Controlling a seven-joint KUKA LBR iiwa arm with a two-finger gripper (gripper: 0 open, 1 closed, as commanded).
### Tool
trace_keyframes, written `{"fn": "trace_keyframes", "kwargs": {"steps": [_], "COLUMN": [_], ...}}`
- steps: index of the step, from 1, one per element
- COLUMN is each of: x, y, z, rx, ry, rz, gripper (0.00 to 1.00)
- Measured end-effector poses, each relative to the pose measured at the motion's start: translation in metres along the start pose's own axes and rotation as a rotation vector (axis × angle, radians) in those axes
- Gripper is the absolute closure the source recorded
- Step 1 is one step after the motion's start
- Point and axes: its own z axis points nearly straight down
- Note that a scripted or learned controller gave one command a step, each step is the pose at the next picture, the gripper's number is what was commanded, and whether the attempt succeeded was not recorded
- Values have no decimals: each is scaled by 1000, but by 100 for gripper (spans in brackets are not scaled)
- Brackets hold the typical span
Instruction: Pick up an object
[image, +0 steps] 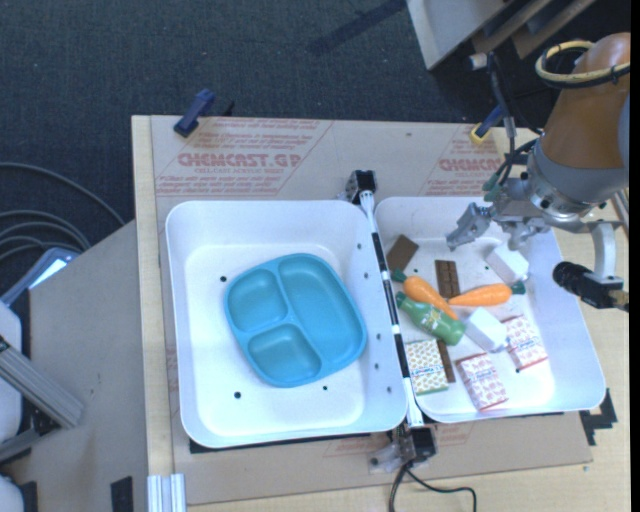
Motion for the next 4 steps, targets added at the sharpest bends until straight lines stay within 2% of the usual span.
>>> {"fn": "trace_keyframes", "kwargs": {"steps": [1,2,3,4], "x": [-9,14,47,8], "y": [8,-60,-8,6], "z": [99,136,35,91], "rx": [1,-3,-3,1], "ry": [0,-1,-1,-1], "rz": [1,1,-1,1], "gripper": [0,0,0,0]}}
